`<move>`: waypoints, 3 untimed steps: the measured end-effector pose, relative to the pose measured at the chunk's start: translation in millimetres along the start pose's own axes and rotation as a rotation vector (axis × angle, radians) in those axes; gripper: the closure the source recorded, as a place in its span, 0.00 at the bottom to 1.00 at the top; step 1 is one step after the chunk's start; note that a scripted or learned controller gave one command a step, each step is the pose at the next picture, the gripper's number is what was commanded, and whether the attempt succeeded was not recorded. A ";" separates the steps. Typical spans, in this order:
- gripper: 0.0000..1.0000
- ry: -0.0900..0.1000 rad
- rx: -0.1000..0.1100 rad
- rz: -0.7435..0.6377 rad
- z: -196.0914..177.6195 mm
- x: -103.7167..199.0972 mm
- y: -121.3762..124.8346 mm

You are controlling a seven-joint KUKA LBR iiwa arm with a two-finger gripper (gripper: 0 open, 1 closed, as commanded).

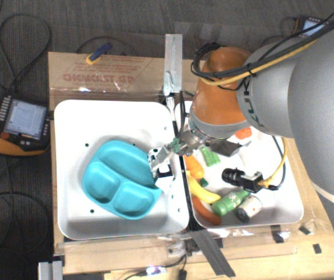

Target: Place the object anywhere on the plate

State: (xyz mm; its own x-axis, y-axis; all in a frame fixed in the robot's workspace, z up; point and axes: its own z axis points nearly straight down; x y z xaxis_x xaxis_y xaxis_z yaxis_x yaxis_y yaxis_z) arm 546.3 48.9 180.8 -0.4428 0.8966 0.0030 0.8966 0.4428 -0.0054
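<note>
A teal divided plate (120, 179) lies in the left white bin (73, 127), its three compartments bare. My gripper (160, 160) hangs over the plate's right edge, just left of the divider between the two bins. The orange-banded wrist (216, 98) stands above the right bin. Whatever may sit at the gripper's tip is too small and dark to make out. In the right bin (284, 209) lie an orange carrot (195, 167), a yellow banana (205, 191) and a green bottle-like piece (228, 202).
Also in the right bin are a small green piece (209, 156), a red piece (209, 217) at the front wall, an orange piece (244, 133) under the arm and a grey-white cylinder (249, 208). A handheld pendant (20, 124) lies on the floor at left.
</note>
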 end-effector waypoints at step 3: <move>0.00 0.023 0.062 -0.509 12.9 -15.2 15.9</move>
State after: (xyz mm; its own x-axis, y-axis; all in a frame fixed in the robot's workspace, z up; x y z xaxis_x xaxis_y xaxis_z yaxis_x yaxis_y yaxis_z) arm 567.2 42.2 167.8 -0.8224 0.5673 0.0431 0.5649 0.8232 -0.0569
